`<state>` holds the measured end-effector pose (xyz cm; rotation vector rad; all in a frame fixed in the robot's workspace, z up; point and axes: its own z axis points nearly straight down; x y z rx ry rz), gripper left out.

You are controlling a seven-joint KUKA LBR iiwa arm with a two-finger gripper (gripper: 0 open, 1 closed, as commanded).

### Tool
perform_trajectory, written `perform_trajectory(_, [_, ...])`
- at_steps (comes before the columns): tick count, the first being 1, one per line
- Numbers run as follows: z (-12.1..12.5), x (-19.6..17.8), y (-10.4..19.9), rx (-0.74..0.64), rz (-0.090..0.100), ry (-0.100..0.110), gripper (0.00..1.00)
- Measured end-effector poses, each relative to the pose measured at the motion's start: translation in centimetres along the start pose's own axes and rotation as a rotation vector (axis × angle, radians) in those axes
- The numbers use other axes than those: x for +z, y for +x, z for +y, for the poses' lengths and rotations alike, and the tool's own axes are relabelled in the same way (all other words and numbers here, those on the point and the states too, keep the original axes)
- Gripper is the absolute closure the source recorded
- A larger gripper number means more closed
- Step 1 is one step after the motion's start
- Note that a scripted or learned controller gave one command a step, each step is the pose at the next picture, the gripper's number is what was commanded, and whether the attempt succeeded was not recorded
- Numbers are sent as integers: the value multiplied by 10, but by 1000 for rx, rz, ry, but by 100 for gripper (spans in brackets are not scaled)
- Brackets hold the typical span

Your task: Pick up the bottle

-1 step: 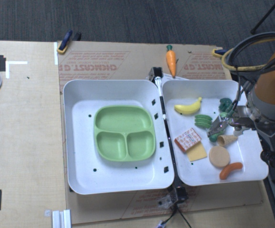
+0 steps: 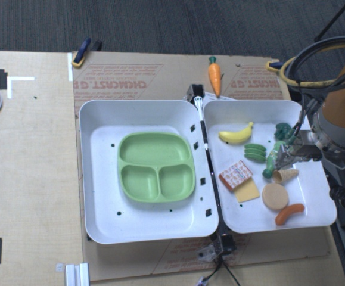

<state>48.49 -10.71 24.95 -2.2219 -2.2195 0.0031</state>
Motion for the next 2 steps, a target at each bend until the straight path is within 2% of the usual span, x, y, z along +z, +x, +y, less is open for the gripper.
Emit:
perform_trajectory(1, [-4,58,52,-69,0,-1,100])
perform_trajectory(2, [-7,-7,43,-367,-1,-3,100])
